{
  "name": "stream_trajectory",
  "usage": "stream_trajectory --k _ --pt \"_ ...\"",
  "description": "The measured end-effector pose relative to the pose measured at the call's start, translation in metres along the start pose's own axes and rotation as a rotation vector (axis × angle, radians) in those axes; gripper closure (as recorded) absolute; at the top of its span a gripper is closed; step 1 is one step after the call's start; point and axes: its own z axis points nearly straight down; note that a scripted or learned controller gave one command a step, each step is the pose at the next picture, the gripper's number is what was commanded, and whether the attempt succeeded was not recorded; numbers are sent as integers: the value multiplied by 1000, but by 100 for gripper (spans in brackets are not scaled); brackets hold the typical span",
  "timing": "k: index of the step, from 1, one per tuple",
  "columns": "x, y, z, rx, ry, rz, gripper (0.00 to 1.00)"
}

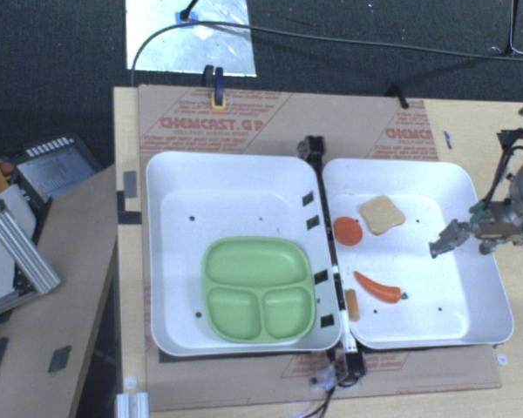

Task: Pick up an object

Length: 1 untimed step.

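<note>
Gripper: the grey two-finger gripper (443, 242) enters from the right edge and hangs over the right part of the right-hand bin, its tip pointing left and slightly down; nothing lies between its fingers, and whether they stand apart or together cannot be told
Arm: the grey arm (516, 200) reaches in level from the right, only its wrist section in view
Nearest object: a flat tan bread-slice toy (382, 214) lies left of the gripper tip, apart from it, in the upper middle of the right bin
Round object: a small red-orange tomato-like ball (348, 231) sits just beside the bread slice, on its lower left
Long object: an orange-red chilli pepper toy with a green stem (379, 287) lies at a slant in the lower middle of the right bin, below the gripper tip and apart from it
Small object: a short orange-brown stick-shaped piece (352, 305) lies by the inner wall, near the pepper
Right container: shallow white plastic bin (484, 320), holding all four small objects
Left container: shallow white plastic bin (170, 233), holding a pale green three-compartment plastic tray (257, 287) in its lower half
Base: brown printed cardboard sheet (244, 120) beneath both bins
</note>
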Motion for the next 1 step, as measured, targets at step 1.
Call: stream_trajectory --k 1 --pt "0 1 -3 -7 -2 -2 0"
